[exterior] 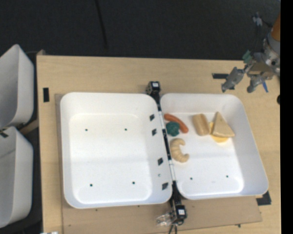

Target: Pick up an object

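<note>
In the right bin (244, 177), the nearest item is a pale tan croissant (179, 150) curled near the inner wall, and just beyond it lie a small green lump (172, 127) touching an orange sausage (176, 123), with a bread roll (201, 124) and a sandwich wedge (221, 126) over something yellow to their right. The left bin (107, 147) sits beside it on the tabletop (102, 74). Farthest back, the jaws (243, 81) hang spread open over the tabletop beyond the right bin's far corner, holding nothing.
</note>
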Tool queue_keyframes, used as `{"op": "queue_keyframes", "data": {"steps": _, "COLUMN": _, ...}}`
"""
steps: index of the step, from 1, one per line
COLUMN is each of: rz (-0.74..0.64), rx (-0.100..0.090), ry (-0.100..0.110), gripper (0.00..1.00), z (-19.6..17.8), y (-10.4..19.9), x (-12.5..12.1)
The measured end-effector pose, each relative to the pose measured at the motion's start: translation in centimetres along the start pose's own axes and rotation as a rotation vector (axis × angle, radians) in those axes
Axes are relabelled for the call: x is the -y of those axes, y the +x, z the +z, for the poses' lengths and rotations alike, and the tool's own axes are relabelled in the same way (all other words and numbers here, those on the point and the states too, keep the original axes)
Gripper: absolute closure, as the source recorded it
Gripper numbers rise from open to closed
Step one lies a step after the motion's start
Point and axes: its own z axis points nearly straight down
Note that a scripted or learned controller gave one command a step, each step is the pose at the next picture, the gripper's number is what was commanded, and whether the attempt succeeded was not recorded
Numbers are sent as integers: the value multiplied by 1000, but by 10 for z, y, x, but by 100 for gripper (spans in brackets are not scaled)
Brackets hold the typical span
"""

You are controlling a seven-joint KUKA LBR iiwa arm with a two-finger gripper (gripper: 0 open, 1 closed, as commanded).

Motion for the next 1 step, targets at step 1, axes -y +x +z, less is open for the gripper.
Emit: {"op": "queue_keyframes", "data": {"steps": 1, "rz": -3, "rx": 2, "ry": -3, "gripper": 100, "z": -11, "y": -1, "x": -1}}
